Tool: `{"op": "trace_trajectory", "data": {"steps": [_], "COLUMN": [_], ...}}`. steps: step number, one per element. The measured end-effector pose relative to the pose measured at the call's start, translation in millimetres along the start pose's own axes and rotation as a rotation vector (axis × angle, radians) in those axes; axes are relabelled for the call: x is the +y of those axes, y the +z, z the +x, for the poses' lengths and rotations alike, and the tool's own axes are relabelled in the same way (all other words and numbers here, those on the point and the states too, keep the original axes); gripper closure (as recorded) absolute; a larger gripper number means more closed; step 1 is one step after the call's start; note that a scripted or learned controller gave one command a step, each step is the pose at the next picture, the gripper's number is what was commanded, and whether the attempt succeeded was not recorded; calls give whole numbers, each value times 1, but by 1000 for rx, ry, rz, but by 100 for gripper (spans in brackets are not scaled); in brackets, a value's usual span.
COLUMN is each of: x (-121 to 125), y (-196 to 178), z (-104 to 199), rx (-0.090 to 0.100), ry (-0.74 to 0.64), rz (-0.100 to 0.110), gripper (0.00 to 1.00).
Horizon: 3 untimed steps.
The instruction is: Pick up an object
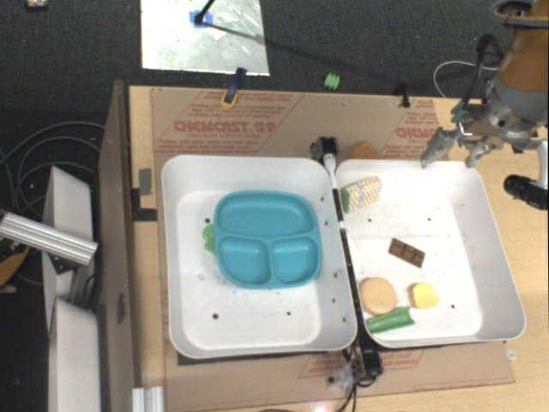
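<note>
1. the fingers [433, 148] of the gripper [454, 151] are spread apart, two grey prongs pointing down and left over the upper right corner of the right bin [480, 230], with nothing between them and nothing touching them.
2. the arm [519, 75] is grey metal with an orange-brown band above the wrist, and it reaches in from the right edge with loose cables looped beside it.
3. both bins are shallow, smooth white plastic trays with rounded corners, set side by side and touching along a dark centre seam; small dark holes dot their floors.
4. the left bin [184, 256] holds a teal divided plate [267, 238], glossy, rounded, with one wide compartment above two smaller ones; a small green piece [208, 236] peeks out at its left rim.
5. the right bin holds a pale netted bundle with a green end [360, 193] near its upper left, a flat brown chocolate bar [407, 252] in the middle, and near the lower left a round tan cookie [378, 295], a yellow lump [424, 296] just beside it, and a green cylinder [390, 319] lying below them.
6. all these objects lie well apart from the gripper.
7. the bins rest on a printed cardboard sheet [257, 123] on the bench.
</note>
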<state>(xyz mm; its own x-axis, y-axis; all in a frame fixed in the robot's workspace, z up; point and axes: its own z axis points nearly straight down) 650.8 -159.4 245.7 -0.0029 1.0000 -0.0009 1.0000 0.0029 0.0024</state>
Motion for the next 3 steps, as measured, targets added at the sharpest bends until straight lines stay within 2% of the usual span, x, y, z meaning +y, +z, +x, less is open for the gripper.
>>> {"op": "trace_trajectory", "data": {"steps": [1,2,3], "x": [-36,-85,-81], "y": [145,158,145], "z": [-7,14,13], "rx": [4,3,0], "ry": [3,3,1], "rz": [16,8,-1], "gripper": [0,0,100]}}
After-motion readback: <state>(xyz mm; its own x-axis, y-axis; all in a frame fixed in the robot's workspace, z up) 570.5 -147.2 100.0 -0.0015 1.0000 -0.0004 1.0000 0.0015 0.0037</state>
